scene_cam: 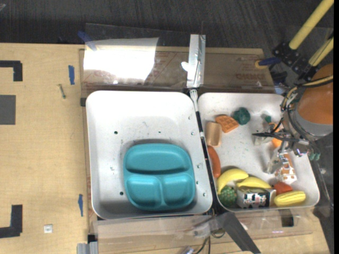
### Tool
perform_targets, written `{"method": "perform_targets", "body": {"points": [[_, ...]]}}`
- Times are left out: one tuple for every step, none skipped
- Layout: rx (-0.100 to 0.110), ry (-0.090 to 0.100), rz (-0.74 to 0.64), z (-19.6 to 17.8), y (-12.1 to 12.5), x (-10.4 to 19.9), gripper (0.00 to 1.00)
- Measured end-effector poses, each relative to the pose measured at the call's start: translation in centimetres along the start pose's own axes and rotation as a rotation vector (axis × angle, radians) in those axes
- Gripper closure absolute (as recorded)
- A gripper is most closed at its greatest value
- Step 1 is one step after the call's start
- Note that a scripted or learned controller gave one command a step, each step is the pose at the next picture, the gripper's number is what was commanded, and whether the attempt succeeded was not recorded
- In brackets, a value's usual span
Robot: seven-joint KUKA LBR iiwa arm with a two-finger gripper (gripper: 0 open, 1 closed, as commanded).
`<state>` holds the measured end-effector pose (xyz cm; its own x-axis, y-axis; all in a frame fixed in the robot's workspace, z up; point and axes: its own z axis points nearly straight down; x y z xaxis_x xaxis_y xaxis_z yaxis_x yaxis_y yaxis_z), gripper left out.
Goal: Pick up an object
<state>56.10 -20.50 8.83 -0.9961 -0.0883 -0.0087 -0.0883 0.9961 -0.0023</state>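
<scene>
I cannot tell my pincer's [283, 155] state; the yellow plastic corn cob [290, 198] just below could slip sideways if nudged.

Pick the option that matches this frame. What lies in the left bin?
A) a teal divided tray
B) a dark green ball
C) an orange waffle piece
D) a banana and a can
A: the teal divided tray lies alone in the left bin, while the banana, can and the other small items are in the right bin.
</scene>
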Motion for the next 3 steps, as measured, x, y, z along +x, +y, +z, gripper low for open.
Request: {"method": "perform_targets", "body": {"points": [[0.004, -0.012, -0.001, -1.4, 0.0, -0.4, 1.00], [0.001, -0.010, 0.030, -14.8, 5.3, -2.2, 1.00], [0.000, -0.004, -0.148, -20.2, 5.2, -5.0, 1.00]]}}
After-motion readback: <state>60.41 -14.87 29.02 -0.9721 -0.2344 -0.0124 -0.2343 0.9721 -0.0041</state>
